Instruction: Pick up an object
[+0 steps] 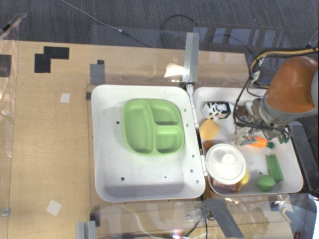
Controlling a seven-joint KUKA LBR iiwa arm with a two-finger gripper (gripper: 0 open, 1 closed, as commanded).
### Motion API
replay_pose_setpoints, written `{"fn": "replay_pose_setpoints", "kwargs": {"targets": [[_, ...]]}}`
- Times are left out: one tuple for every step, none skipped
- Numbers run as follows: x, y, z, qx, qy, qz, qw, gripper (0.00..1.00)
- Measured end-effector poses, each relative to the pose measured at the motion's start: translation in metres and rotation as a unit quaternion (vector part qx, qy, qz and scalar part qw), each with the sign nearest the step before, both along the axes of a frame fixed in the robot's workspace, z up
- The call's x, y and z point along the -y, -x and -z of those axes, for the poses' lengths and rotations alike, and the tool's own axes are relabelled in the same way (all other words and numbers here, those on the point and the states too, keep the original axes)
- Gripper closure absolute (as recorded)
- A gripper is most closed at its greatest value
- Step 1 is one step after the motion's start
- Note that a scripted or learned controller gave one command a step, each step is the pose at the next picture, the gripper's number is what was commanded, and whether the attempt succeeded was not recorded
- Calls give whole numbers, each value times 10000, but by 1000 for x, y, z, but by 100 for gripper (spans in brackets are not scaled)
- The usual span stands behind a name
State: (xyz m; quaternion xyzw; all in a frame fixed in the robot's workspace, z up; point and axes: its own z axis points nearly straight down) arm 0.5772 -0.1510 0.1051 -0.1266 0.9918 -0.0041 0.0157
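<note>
Two white bins sit side by side on the counter. Left bin has a green tray with three compartments, lying flat near its middle. Right bin has the small stuff: black-and-white item near the back left, a tan round thing just in front of it, a white-lidded tub at the front left with something yellow touching its right side. A carrot lies mid-bin, green end to the right. A green stick lies right of the tub, and a green lump sits just in front of that stick.

My arm comes in from the right, orange band up top, over the back right of the right bin. My claw is down low right at the carrot's left end, just beside or touching it, I cannot tell which. I cannot tell whether it's spread or pressed together, the metal parts blur together there. Carrot looks to be lying on the bin floor.
</note>
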Motion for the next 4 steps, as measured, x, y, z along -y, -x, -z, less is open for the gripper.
{"fn": "replay_pose_setpoints", "kwargs": {"targets": [[27, -27, -178, -42, 36, -945, 9955, 100], [54, -27, -51, -141, 27, -3343, 9424, 100], [54, -28, -54, -115, 45, -3342, 9424, 0], [9, -31, 15, -84, 64, -3321, 9432, 0]]}}
